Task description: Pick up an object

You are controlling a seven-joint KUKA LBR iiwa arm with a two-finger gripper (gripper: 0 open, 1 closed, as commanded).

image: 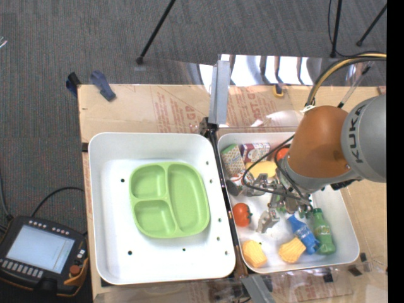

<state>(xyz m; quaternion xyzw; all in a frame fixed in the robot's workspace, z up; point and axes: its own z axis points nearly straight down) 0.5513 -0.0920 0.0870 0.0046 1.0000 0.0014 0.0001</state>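
Where the arm reaches in: end effector (270,218) over crowded right bin (349,232), grip state unclear.
Left bin (101,169): green tray (169,199) centred, bare margins all round.

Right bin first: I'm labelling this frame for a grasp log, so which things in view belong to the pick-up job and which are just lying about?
Job:
gripper in the right bin
tomato
blue bottle
green bottle
two yellow toys
cartons

Lying about:
green plate in the left bin
pendant
blue clamp

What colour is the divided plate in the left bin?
Light green, all three compartments alike; the divided plate shows plainly in the camera view, inside the white left bin.
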